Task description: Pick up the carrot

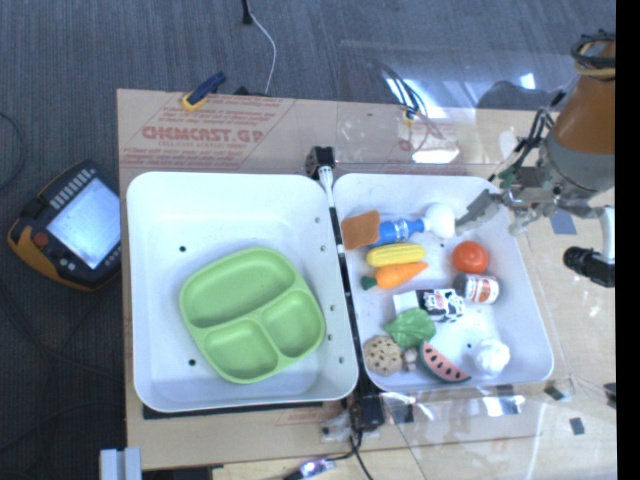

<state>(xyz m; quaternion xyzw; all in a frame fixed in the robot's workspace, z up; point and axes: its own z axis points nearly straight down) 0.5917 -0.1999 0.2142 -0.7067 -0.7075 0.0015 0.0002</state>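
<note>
Camera view: small orange toy carrot [397,275] lies in right white bin [535,318], touching yellow plastic corn cob [395,256] on its far side. Grey 2-finger gripper [520,203] at bin's far right edge; opening cannot be told. Risk: fingers catch corn instead, crowding.

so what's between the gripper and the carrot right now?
In the camera view, the tomato lies roughly between the gripper at the right bin's upper right edge and the carrot; the corn sits just above the carrot.
</note>
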